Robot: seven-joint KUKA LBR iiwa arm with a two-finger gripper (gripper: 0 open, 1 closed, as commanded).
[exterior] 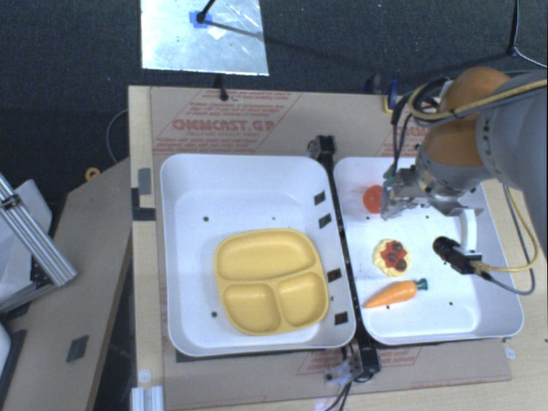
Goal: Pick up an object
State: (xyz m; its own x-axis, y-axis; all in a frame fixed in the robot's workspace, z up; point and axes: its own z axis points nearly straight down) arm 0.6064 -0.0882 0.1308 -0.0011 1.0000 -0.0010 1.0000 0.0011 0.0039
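Note:
The right bin [492, 311] holds three toy foods. A red tomato [372, 199] lies at its upper left. A small round pizza [392, 257] sits near the middle, and an orange carrot [392, 294] lies just below it. My gripper [396, 204] hangs low over the bin, right beside the tomato and touching or nearly touching its right side. Nothing shows between the fingers.
The left bin [184, 187] holds a yellow sectioned tray [269, 279]. A black divider [336, 229] runs between the bins. A black cable connector [449, 251] hangs off the arm over the right bin's right half. A shiny metal sheet [204, 24] lies beyond the bench.

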